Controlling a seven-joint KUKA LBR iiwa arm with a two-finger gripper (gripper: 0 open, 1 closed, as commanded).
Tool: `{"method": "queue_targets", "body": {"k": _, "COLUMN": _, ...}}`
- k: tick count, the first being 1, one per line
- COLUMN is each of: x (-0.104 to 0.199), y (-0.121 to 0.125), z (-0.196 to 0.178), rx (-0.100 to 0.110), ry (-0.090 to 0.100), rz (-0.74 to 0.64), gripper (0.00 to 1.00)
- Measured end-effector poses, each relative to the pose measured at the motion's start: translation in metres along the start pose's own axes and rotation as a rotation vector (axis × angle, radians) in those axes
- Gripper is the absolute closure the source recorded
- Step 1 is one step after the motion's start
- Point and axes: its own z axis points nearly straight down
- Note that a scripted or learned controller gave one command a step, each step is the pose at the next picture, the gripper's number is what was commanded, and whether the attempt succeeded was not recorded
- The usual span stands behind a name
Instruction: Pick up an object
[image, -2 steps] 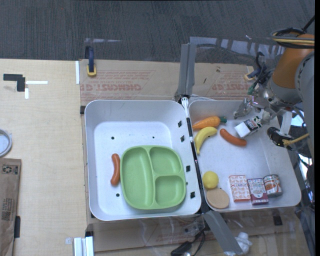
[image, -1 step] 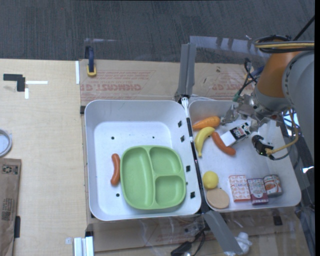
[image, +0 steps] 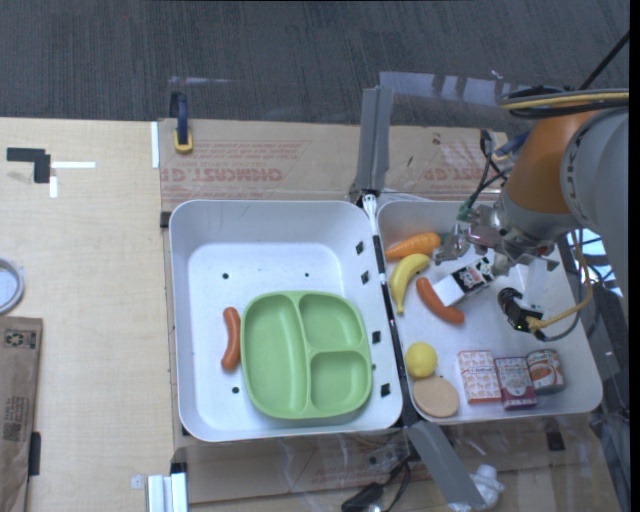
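One sausage (image: 231, 338) beside green plate (image: 305, 353)

Plate (image: 303, 352) in left bin (image: 190, 300), sausage (image: 231, 338) left of it

Arm (image: 590, 160) enters from the right edge of the frame, upper right quadrant. Grey link, orange band (image: 545, 165) above the wrist. Wrist bent downward and toward frame left. Gripper (image: 472, 275) sits low at right of centre, black-and-white body angled toward lower left. Black cables loop along the wrist and trail to its lower right. Finger state not resolvable.
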Motion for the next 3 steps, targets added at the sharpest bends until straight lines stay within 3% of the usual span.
{"method": "queue_targets", "body": {"k": 1, "x": -0.033, "y": -0.009, "z": 0.000, "rx": 0.001, "ry": 0.006, "rz": 0.090, "gripper": 0.00}}
{"method": "queue_targets", "body": {"k": 2, "x": -0.050, "y": -0.009, "z": 0.019, "rx": 0.042, "ry": -0.002, "rz": 0.155, "gripper": 0.00}}
{"method": "queue_targets", "body": {"k": 3, "x": -0.050, "y": -0.009, "z": 0.014, "rx": 0.047, "ry": -0.002, "rz": 0.152, "gripper": 1.00}}
